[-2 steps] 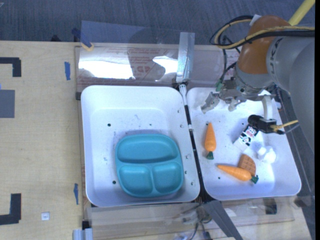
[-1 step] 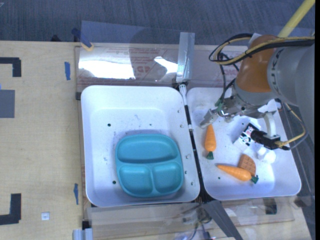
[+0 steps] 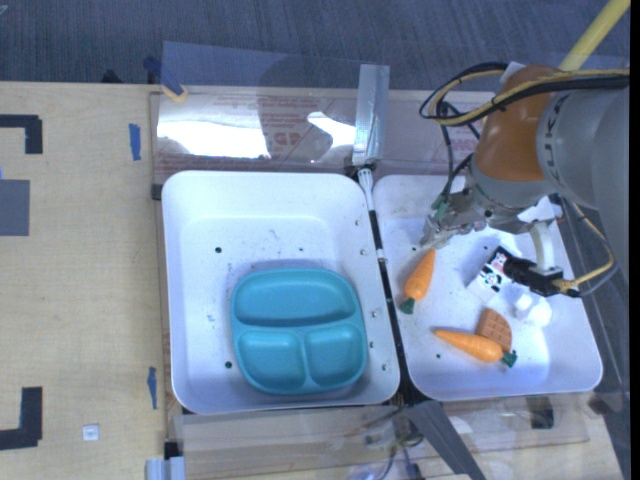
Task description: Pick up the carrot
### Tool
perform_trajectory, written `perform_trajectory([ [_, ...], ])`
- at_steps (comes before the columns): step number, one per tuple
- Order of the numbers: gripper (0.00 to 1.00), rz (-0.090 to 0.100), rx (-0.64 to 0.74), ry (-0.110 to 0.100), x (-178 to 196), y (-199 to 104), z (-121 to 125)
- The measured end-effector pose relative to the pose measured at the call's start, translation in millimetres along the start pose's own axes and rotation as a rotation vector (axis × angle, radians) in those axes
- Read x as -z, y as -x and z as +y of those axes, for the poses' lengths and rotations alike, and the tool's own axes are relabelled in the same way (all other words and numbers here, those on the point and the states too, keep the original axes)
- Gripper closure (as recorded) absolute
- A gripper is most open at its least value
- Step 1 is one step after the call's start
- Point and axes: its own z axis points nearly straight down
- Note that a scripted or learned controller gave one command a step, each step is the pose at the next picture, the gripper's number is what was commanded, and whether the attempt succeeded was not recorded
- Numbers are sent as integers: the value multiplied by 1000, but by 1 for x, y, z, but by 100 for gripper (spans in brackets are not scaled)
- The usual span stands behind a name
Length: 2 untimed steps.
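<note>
Two orange carrots lie in the right bin (image 3: 560, 368). One carrot (image 3: 420, 276) sits near the bin's left wall, green end toward the front. The other carrot (image 3: 470, 344) lies lower, near the front, touching a brown waffle-like piece (image 3: 494, 326). My gripper (image 3: 440, 226) hangs just above and behind the upper carrot's tip, under the grey arm with its orange band (image 3: 515, 133). Nothing shows between the fingers.
The left bin (image 3: 190, 208) holds a teal divided plate (image 3: 297, 328). A black-and-white toy (image 3: 497, 270) and a white piece (image 3: 532, 308) lie in the right bin's right half. A clear plastic sheet and metal bracket (image 3: 370, 113) stand behind the bins.
</note>
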Motion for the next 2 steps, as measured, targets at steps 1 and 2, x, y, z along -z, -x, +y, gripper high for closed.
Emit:
perform_trajectory([
  [1, 100, -5, 83, 7, 12, 33, 1],
  [2, 0, -3, 84, 6, 11, 32, 1],
])
